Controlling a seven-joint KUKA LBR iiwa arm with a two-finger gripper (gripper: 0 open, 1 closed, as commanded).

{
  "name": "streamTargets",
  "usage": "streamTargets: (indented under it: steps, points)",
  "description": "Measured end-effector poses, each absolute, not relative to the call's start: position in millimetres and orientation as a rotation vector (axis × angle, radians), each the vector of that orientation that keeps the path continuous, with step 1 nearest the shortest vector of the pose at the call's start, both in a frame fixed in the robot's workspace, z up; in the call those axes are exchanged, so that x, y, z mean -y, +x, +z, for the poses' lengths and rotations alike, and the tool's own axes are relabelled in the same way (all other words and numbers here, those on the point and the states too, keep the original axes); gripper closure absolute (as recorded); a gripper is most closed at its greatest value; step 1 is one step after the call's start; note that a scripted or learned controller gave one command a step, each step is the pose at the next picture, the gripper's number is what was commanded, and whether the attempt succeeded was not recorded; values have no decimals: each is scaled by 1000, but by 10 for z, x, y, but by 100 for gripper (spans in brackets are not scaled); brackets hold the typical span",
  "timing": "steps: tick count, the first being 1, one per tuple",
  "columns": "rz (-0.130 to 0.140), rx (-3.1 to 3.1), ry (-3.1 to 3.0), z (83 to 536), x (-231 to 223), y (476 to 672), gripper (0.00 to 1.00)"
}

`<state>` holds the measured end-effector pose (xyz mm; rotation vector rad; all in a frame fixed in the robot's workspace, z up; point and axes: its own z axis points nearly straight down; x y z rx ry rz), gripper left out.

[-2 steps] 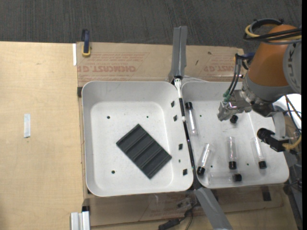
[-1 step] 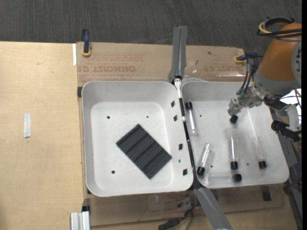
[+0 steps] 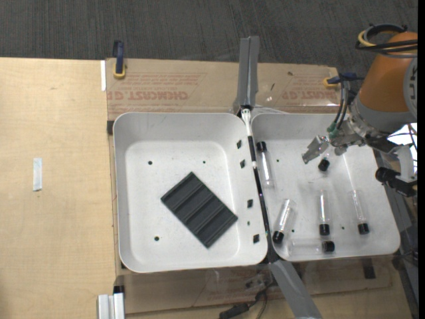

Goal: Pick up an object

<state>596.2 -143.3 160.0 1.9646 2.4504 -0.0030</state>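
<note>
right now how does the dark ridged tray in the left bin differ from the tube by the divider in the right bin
The dark ridged tray is flat, broad and opaque dark grey; the tube is slim, clear and black-capped. The tray lies diagonally mid-bin; the tube lies nearly parallel to the divider. The tray is alone in the left bin; the tube shares the right bin with other tubes. Both lie flat.

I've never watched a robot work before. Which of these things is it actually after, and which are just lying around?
Part of the job:
- gripper, over the right bin
- clear tubes with black caps, e.g.
- dark ridged tray in the left bin, another possible pick

Just lying about:
- cardboard sheet
- clamps
- wooden bench
</note>
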Motion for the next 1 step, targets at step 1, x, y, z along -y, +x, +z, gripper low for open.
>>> streamTargets:
  steps: [1]
  points:
    - [3,-2384,2058,901,2115,5724,0]
